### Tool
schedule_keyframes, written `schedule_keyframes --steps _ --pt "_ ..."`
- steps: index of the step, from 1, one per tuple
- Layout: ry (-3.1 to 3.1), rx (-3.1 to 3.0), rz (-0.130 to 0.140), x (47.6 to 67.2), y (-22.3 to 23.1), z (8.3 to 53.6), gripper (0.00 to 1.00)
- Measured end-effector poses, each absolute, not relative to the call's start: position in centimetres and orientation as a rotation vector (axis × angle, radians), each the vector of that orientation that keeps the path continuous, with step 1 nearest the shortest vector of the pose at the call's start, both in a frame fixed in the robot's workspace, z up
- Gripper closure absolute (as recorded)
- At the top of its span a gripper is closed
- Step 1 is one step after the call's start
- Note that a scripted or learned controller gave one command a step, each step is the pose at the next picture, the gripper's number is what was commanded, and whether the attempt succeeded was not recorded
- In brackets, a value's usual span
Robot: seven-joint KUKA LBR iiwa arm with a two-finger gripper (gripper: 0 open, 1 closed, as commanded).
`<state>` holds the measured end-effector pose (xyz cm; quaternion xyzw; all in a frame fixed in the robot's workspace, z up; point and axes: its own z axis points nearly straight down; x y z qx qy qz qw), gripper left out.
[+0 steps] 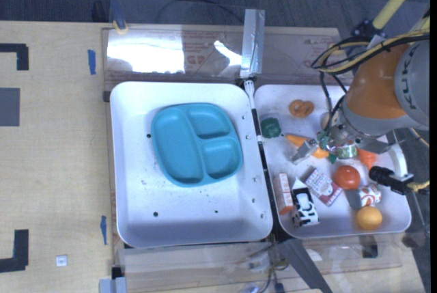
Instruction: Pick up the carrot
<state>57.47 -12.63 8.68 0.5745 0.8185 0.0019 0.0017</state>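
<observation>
Down in the right white bin (403, 216) sits my gripper (315, 146), its grey fingers reaching toward the small orange carrot (296, 141), which lies just beside the fingertips near the bin's left-centre; whether they touch it or stand open, I cannot tell. Around the carrot the bin is crowded: a dark green round cap-like piece (271, 127) lies just above-left of it, a tan pretzel-shaped item (300, 108) sits further up, and a red-and-white packet (319, 185) lies below. A red tomato-like ball (347, 177) rests beside my wrist, an orange round fruit (369, 218) sits near the bin's lower corner, and a black-and-white toy (305, 208) lies at the bottom. The left white bin (130, 169) holds a blue divided plate (196, 143).
</observation>
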Motion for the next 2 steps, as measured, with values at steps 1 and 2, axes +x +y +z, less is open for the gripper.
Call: schedule_keyframes --steps 1,2 --pt "2.558 1.802 0.011 57.7 -12.8 10.0 1.0" --pt "2.447 1.961 0.008 55.6 -6.9 18.8 1.0"
